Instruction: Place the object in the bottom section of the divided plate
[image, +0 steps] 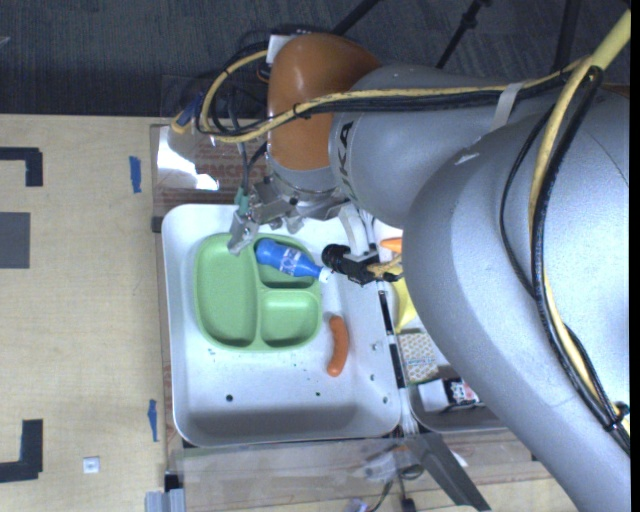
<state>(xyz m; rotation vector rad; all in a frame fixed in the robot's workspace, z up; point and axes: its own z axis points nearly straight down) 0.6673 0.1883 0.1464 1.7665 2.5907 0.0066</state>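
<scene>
On the grey arm (470, 190), just right of the orange band, a dark letter "K" can be read; the rest of the word is hidden by the curve of the arm. The blue object (287, 260) has some small white marks on it, but they are too small to read.

The gripper (243, 232) hangs over the upper edge of the green divided plate (228, 300), and its grey fingertips (238, 240) point down at the left part of that edge. The blue object lies just right of the fingertips, inside the upper right section of the plate, with its right end over the plate rim. It is not between the fingers. I cannot tell if the jaws are wide or narrow, because the fingertips look like one grey shape.

The blue object is short and long-shaped, bright blue, lying tilted. An orange sausage-like thing (338, 346) lies just right of the plate, on the floor of the white bin (290, 405).
</scene>
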